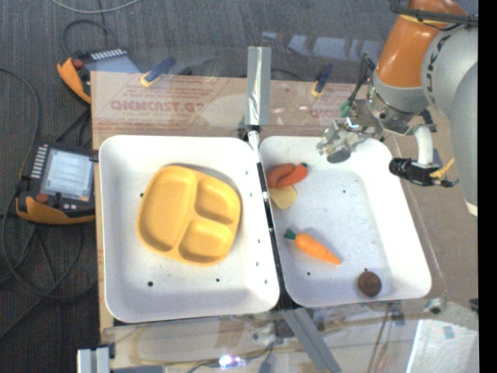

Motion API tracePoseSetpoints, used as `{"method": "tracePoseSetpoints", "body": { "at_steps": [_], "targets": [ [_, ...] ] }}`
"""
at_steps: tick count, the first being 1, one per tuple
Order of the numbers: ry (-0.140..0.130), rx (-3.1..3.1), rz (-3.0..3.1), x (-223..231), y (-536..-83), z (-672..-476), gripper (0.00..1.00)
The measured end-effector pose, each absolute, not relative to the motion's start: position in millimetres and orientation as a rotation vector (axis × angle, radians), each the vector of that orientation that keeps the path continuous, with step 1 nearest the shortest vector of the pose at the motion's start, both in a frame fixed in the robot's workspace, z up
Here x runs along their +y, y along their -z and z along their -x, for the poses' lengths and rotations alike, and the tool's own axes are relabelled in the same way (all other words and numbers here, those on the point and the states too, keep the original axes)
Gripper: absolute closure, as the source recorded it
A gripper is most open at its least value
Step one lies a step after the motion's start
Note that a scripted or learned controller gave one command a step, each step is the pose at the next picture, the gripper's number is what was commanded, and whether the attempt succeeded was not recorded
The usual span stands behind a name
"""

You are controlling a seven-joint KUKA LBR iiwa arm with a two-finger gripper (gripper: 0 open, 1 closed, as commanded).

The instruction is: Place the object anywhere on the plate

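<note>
Dark grey carpet with loose black cables surrounds my tabletop (194, 103), a brown board printed with faded red lettering, which bears 2 shallow white bins side by side.

Several candidates for the task's object lie in the right white bin (388, 231). An orange toy carrot with a green top (313, 246) rests near the bin's middle, tilted, green end toward the left. Up by the left wall lies a second reddish-orange carrot-like piece (286, 175), and touching it just below is a pale yellow rounded piece (283, 198). A small dark brown ball (370, 284) sits near the bin's lower right corner, well apart from the others.

The yellow plastic plate with 3 compartments (189, 214) lies in the middle of the left white bin (124, 286), with nothing on it.

My end effector (338, 143), a small metallic assembly, hangs over the upper edge of the right bin, above and to the right of the reddish-orange piece and apart from every object. I cannot tell whether it is spread or pressed together, and nothing shows between its tips. My grey arm with its orange band (411, 49) comes in from the upper right.

Left of the tabletop, a black and orange handheld pendant with a lit screen (58, 181) rests on the carpet.
</note>
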State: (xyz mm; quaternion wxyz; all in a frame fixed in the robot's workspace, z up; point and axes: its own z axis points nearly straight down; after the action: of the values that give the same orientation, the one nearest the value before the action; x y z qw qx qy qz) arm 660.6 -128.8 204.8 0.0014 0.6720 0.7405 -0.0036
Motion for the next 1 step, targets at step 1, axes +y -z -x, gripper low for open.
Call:
{"method": "tracePoseSetpoints", "body": {
  "at_steps": [1],
  "targets": [
    [0.007,2.44,-1.979,-74.2,-183.0,-667.9,1.0]
  ]
}}
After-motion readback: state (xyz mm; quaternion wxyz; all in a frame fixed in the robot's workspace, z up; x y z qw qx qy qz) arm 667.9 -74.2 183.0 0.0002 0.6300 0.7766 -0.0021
